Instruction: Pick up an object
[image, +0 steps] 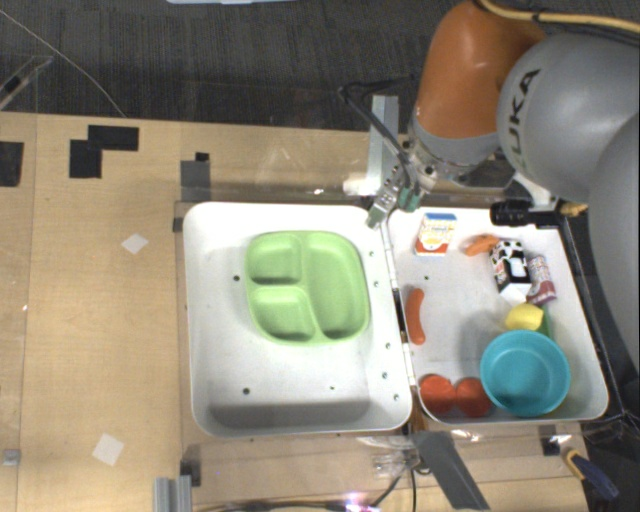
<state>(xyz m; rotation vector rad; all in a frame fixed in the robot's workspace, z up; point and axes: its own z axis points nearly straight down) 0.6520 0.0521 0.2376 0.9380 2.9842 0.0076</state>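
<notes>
Gripper: the gripper (385, 205) hangs over the far end of the divider between the two bins, fingertips tilted down toward the left; whether the fingers are spread or pressed together cannot be told, and nothing shows between them.
Nearest object: a small white and orange carton (436, 233) lies just right of the fingertips, apart from them, at the far edge of the right bin (590, 375).
Other objects: orange sausage (415, 314) by the divider, black-and-white box (511, 268), yellow lemon (524, 318), teal bowl (525, 373), red tomatoes (453, 393).
Left bin: the left bin (215, 300) holds a green compartment tray (305, 286).
Writing: "UKA" reads on the grey arm (570, 110); the carton's print is too small to read.
</notes>
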